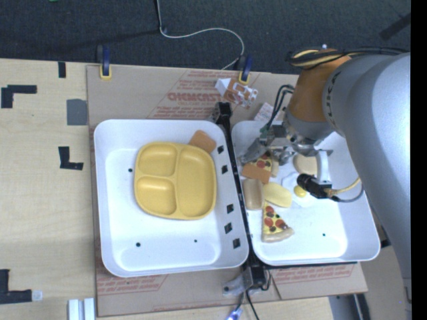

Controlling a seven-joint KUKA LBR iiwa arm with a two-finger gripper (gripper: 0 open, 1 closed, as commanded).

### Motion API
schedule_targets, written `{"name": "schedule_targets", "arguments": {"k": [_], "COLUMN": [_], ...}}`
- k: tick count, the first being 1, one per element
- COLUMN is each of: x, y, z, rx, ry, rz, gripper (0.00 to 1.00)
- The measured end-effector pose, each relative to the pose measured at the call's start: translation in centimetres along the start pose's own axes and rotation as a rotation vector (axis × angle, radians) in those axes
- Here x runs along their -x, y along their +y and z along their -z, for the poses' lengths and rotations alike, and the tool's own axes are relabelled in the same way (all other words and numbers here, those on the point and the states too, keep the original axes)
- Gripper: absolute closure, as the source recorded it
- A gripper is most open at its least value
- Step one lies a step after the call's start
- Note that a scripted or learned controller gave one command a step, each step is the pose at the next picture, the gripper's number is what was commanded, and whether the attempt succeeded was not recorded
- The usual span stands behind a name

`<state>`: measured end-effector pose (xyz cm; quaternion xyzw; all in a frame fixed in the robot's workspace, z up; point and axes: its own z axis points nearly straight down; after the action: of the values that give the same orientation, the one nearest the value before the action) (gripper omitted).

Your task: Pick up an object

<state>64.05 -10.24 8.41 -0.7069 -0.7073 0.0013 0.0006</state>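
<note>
Reaching into the right bin (333, 245), the gripper (267, 153) hovers low over the toy food, nothing visibly lifted, so the pick looks unfinished; its grip cannot be told. A pizza slice (274, 225) and yellow wedge (277, 195) lie there; the left bin (120, 245) holds a yellow divided plate (175, 180).

We see a bulky arm (383, 119) with a smooth, rounded light-grey shell and an orange band (312, 99) above the wrist. Dark metal parts and a thin black cable (343, 191) sit below that band.
</note>
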Motion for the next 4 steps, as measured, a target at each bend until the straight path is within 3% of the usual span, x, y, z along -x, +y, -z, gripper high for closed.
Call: {"name": "schedule_targets", "arguments": {"k": [3,4], "x": [-0.8,-0.6], "y": [-0.5,2.4], "z": [0.0,-0.2], "rx": [0.001,-0.020], "ry": [0.000,0.000], "rz": [0.001,0.000], "gripper": [0.00,0.00]}}
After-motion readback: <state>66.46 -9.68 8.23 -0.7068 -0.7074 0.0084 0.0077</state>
